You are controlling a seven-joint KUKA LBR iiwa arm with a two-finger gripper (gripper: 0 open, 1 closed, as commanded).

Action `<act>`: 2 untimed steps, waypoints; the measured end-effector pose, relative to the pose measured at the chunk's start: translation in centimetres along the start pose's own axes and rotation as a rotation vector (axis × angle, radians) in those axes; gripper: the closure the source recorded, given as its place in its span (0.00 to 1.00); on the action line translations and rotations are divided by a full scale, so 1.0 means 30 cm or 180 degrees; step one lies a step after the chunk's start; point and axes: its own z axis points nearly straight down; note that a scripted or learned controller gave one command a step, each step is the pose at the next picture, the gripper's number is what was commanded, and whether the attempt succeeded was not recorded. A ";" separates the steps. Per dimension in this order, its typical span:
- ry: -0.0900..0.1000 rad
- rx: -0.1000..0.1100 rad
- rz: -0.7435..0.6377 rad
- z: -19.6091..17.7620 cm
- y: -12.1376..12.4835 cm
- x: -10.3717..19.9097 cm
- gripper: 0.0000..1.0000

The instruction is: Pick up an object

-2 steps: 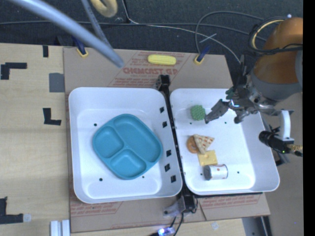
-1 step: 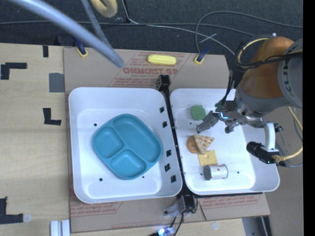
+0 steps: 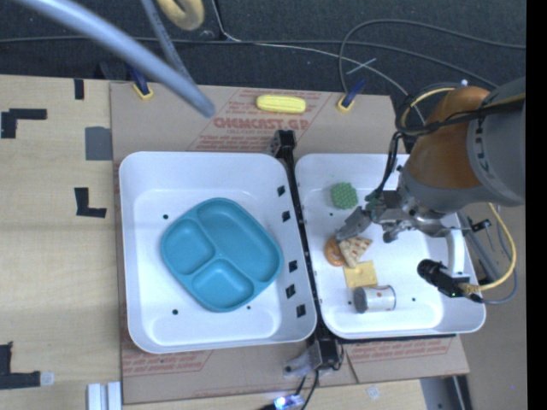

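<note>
In the right bin lie several small objects. A green round piece sits near the back left. An orange disc touches a tan waffle-like piece, with a yellow block just in front. A grey can lies on its side near the front wall. My gripper hangs low over the waffle-like piece and the orange disc, its grey fingers pointing down-left. Nothing visibly sits between the fingers.
The left bin holds a blue divided plate. A yellow banana-like object lies on the cardboard behind the bins. Cables run at the back, and a grey tube crosses the upper left.
</note>
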 end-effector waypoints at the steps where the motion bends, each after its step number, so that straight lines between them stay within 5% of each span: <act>1: 0.0001 0.0000 -0.0004 0.154 0.015 0.017 0.00; 2: 0.0002 -0.0014 -0.0007 0.109 0.018 0.018 1.00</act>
